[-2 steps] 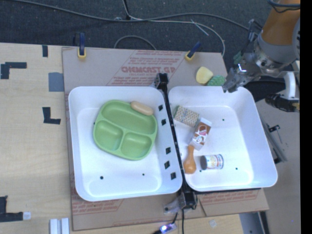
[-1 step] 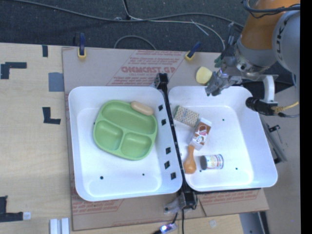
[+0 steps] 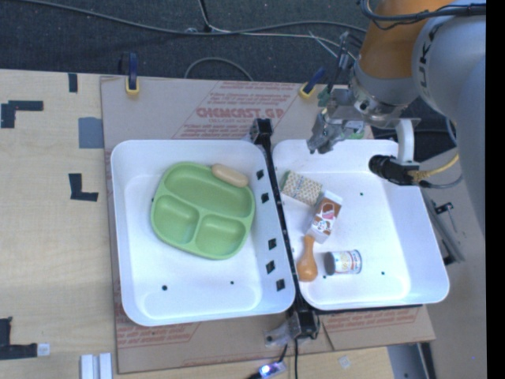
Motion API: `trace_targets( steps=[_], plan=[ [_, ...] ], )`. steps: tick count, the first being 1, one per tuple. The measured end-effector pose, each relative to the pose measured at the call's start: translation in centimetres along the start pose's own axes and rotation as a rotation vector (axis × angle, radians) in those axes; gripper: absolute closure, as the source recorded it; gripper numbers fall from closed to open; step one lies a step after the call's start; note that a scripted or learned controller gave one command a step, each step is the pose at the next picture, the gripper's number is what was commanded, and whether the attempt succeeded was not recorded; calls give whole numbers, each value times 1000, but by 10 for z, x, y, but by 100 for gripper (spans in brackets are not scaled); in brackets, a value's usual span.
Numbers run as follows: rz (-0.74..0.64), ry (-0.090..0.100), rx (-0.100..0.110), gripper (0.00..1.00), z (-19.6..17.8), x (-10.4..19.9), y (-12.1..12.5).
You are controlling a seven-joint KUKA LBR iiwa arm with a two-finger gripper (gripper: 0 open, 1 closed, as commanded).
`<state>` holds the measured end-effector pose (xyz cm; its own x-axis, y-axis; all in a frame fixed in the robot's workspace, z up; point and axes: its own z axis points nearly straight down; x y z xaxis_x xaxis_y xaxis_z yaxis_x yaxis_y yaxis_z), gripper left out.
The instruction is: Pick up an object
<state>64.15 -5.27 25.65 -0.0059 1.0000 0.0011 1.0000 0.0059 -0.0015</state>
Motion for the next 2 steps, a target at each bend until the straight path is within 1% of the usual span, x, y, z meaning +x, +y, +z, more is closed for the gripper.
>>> trace_targets(
  steps=[1, 2],
  plan=[
    [0, 0, 2, 100, 18, 56, -10],
    [0, 0, 0, 100, 17, 103, -11]
  ],
)
